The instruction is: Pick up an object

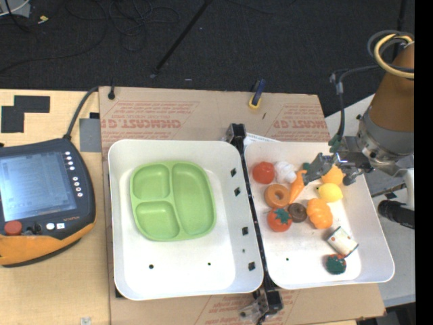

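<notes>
The gripper (329, 170) is hanging over the far right part of the right bin (369, 263), reaching in from the right. Its dark fingers are lying spread over the pile of toy food, but whether they are released or clenched cannot be told, and nothing is visibly sitting between them.

Just below the gripper, a yellow lemon-like fruit (329, 192) is sitting beside an orange fruit (320, 213). A toy carrot (296, 185) is lying with its long axis running on a slant, one end pointing up toward the gripper and the other down toward a glazed doughnut (277, 196). A red tomato-like ball (264, 172) is resting at the far left of the pile, and a chocolate doughnut (298, 212) is touching a red tomato with a green top (279, 220).

In the left bin (128, 269), a green divided plate (172, 201) is lying flat.
</notes>
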